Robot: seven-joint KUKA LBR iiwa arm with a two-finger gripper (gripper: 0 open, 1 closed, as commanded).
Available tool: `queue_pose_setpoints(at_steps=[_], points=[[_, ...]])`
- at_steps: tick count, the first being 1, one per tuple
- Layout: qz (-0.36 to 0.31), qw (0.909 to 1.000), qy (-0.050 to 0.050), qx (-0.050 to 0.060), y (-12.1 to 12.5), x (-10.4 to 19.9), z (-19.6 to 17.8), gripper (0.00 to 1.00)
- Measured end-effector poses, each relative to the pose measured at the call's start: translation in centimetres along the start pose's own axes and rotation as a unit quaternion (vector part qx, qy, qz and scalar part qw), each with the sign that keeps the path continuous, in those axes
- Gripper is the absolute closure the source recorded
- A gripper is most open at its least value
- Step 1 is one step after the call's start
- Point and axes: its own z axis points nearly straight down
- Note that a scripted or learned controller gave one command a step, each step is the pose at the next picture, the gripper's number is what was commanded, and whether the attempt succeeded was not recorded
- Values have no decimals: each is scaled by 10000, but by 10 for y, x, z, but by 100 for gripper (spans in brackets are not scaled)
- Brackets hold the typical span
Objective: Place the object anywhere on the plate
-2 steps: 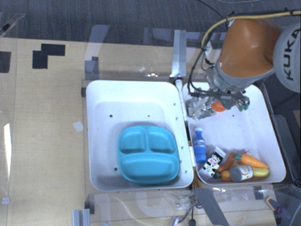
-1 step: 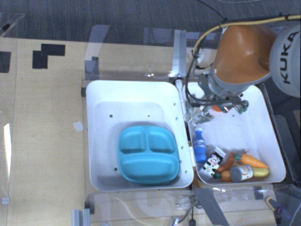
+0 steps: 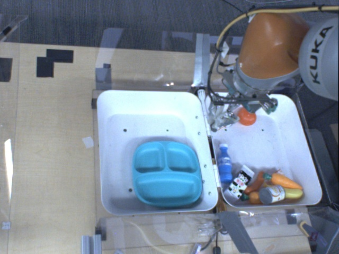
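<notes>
A light blue plate with three compartments lies in the left bin, toward its front. My gripper hangs over the back left corner of the right bin, close to the divider between the bins. A small orange-red object sits just right of the gripper, partly hidden under the wrist; whether it touches the gripper is unclear. Loose items lie along the right bin's front: a blue bottle, a black-and-white toy, a carrot and a grey can.
The arm's large orange band looms over the back of the right bin and hides part of it. The raised rim between the two bins runs front to back just left of the gripper.
</notes>
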Motion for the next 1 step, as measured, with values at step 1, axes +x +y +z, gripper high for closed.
queue_pose_setpoints(at_steps=[1], points=[[751, 9972, 12, -1, -16, 16, 15, 100]])
